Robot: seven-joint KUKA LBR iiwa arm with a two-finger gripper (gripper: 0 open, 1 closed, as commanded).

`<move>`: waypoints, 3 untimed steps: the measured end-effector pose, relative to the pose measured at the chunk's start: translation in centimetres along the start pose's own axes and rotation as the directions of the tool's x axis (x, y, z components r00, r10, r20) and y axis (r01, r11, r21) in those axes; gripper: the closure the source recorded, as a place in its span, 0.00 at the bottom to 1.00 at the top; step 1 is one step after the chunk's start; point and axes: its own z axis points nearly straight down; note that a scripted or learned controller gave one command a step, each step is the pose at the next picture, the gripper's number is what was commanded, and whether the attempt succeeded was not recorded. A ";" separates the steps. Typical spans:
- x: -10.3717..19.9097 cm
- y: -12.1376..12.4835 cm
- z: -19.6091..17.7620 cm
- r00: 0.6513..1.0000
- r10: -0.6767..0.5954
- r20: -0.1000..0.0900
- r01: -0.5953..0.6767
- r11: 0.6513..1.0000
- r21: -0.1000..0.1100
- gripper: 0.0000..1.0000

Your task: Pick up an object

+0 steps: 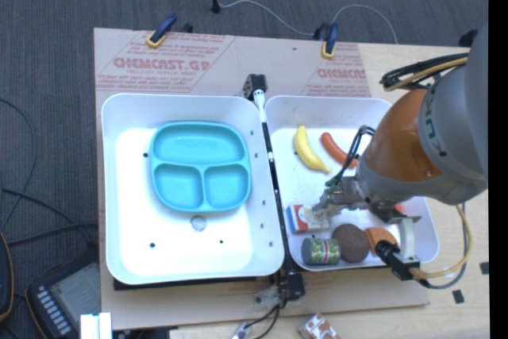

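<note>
my fingers (324,208) low in right bin (349,103) | opening: cannot tell | small carton (304,218) touching, just left-below | long axis left-right | nothing visibly held

R bin (279,171) crowded near front, banana (310,150) side freer

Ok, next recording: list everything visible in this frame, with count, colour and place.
shallow white plastic bins: 2, white, side by side on the bench
blue divided plastic tray: 1, light blue, left bin
yellow toy banana: 1, yellow, right bin, upper part
orange-red toy sausage: 1, right of the banana
small red, white and blue box: 1, right bin, lower left
green can: 1, green, right bin's lower edge
brown round object: 1, brown, beside the can
clamps: 2, blue and yellow, board's far edge
gripper: 1, grey, above the box
</note>
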 end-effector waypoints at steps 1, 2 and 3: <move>-8.2 2.0 -4.8 1.000 -0.001 -0.001 0.001 1.000 0.023 1.00; -8.1 1.9 -4.8 1.000 -0.002 -0.002 0.002 1.000 0.024 0.00; -4.0 -0.3 1.3 1.000 0.000 0.001 0.000 1.000 0.008 0.00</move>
